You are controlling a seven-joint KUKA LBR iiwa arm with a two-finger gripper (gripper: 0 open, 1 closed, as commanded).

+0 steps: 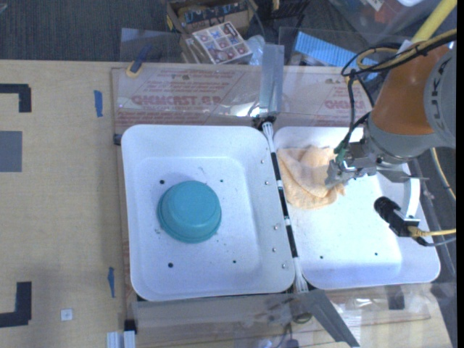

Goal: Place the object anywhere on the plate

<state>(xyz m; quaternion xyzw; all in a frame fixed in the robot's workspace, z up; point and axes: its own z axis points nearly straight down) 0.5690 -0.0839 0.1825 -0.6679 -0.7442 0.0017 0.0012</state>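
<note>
Right white bin (377, 256), yellow cloth (308, 178) touching gripper (336, 177)

A robotics lab: a plywood bench (58, 194) with tape marks (98, 104), loose cables (435, 232), cluttered boxes (217, 27) behind.

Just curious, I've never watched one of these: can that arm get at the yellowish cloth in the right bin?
Probably yes. The pincer is already down at the right edge of the cloth, which lies in the open with nothing on top.

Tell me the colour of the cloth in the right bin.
Pale yellow-orange cloth, seen in the camera view, beside the tool.
</note>
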